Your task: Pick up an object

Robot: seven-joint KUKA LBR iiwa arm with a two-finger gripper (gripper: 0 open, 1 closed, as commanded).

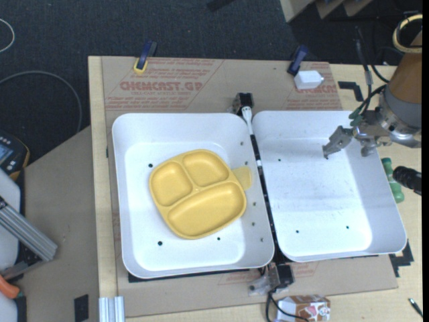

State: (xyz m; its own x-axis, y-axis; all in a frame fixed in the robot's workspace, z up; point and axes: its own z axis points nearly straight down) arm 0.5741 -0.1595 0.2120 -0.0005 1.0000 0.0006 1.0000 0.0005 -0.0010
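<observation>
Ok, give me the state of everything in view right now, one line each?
Yellow divided plate: lying flat, right way up, in the left bin, untouched.
Gripper: above the right bin's far right part, holding nothing, apart from the plate.

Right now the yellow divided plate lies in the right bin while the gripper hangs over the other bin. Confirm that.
Not quite. The camera view shows the yellow divided plate lying in the left bin, not the right one. The gripper hangs over the other bin, the right bin, near its upper right corner, and nothing sits between its fingers.
</observation>
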